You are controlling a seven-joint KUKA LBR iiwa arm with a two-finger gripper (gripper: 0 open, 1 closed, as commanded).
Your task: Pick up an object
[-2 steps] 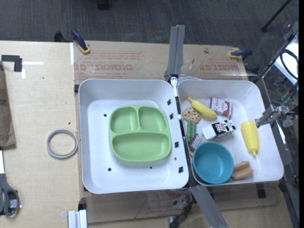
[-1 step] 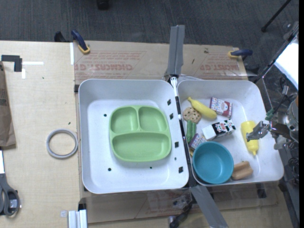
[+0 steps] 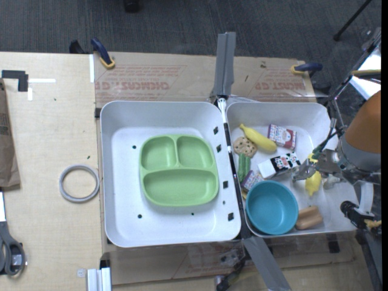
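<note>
Arm enters from right, wrist low over right bin (image 3: 321, 111). Gripper (image 3: 308, 173) down among the toys, fingers clamped on small yellow object (image 3: 313, 182), just right of blue bowl (image 3: 273, 207).

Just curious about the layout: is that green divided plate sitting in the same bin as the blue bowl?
No, the green divided plate lies alone in the left bin, while the blue bowl sits in the right bin.

The hand (image 3: 309, 173) hovers at three o'clock in the right bin (image 3: 315, 111), beside a yellow piece (image 3: 313, 183); the blue bowl (image 3: 272, 207) sits at five o'clock, the green plate (image 3: 179, 170) in the left bin (image 3: 115, 180).
</note>
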